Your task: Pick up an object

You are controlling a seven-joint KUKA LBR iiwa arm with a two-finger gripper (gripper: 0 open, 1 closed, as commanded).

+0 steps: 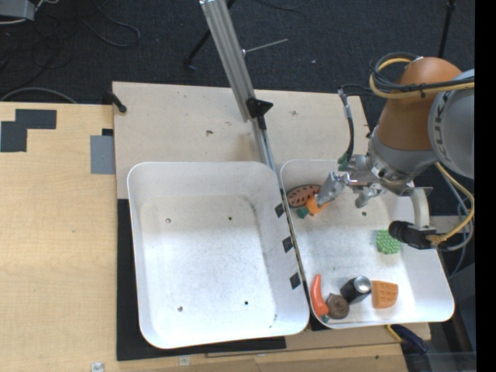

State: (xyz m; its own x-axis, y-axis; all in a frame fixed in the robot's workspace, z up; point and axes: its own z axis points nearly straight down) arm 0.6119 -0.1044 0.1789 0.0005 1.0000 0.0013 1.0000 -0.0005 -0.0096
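Observation:
My gripper [342, 201] hangs over the back of the right bin [434, 273], open, with nothing between its fingers. Just left of its left finger lie a brown striped object [301, 194] and a small orange piece [312, 205], both against the bin's back left wall. A green knobbly object [387, 242] sits to the right of the gripper and nearer the camera. Along the front of the bin lie a red-orange pepper-like object [317, 294], a brown round object [338, 306], a black can [356, 288] and an orange block [384, 294].
The left bin [155, 184] adjoins the right one, with black clips [287, 243] on the shared wall. A slanted aluminium post [232, 56] rises behind the bins. The grey arm with its orange band [415, 107] enters from the right, cables looping around it.

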